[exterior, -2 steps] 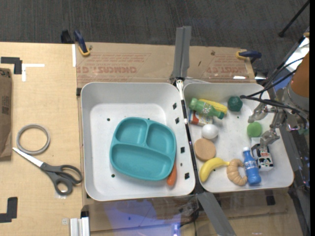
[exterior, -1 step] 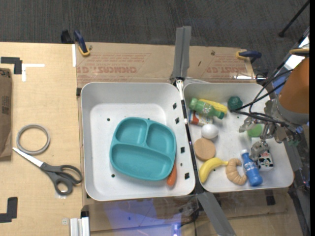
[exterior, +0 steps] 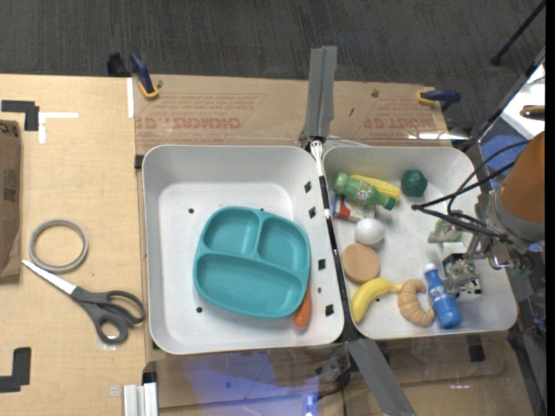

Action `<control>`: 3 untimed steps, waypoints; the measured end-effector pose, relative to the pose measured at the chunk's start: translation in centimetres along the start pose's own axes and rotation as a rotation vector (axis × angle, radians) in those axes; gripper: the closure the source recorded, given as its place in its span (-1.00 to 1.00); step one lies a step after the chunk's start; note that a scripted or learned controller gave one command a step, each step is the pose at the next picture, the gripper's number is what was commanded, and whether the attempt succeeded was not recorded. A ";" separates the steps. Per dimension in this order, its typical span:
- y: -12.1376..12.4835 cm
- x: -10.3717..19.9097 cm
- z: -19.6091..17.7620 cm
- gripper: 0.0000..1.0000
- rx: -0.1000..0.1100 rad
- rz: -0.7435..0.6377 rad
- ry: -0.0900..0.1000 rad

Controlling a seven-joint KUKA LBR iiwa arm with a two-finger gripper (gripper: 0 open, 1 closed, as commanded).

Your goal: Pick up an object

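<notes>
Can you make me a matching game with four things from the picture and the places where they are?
Things:
1. teal plastic divided plate
2. yellow banana
3. grey-handled metal scissors
4. dark green ball

Places:
A. on the bench, left of both bins
B. near the right bin's far wall
C. in the left bin
D. near the right bin's front wall

Pairs: 1-C, 2-D, 3-A, 4-B
</notes>
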State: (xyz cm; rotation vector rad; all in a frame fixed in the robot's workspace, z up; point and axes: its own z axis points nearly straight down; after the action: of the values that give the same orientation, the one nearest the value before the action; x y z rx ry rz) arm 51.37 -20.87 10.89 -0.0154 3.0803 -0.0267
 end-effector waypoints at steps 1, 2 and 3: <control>2.5 -12.2 2.3 -1.00 -0.016 0.056 0.056; 1.9 -6.4 2.0 -1.00 -0.015 0.073 0.058; 5.6 -10.4 2.1 -1.00 -0.011 0.197 0.057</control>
State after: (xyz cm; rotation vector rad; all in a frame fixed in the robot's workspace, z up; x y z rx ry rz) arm 61.87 -15.23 9.29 0.2922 3.1225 -0.0008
